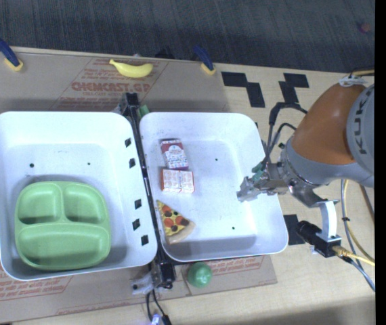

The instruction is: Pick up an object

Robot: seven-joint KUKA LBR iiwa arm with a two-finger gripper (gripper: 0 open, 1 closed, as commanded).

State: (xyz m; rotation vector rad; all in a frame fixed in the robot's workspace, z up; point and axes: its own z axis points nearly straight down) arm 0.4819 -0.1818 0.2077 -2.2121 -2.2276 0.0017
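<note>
Gripper (248,188) sits low at the right bin's (206,124) right side; can't tell its state. Pickable stuff, a red carton (172,153), pink box (177,181) and pizza slice (173,221), lines that bin's left wall, well apart from it, so it probably needs to reach left.

Floor (112,12) up top is dark grey carpet w/ a fine ribbed texture. Bench (328,296) is pale wood, w/ black blocky marks (264,87) on it. Brown cardboard sheet (105,80) held by 2 blue clamps (7,53). Lighting even, no hard shadows.
</note>
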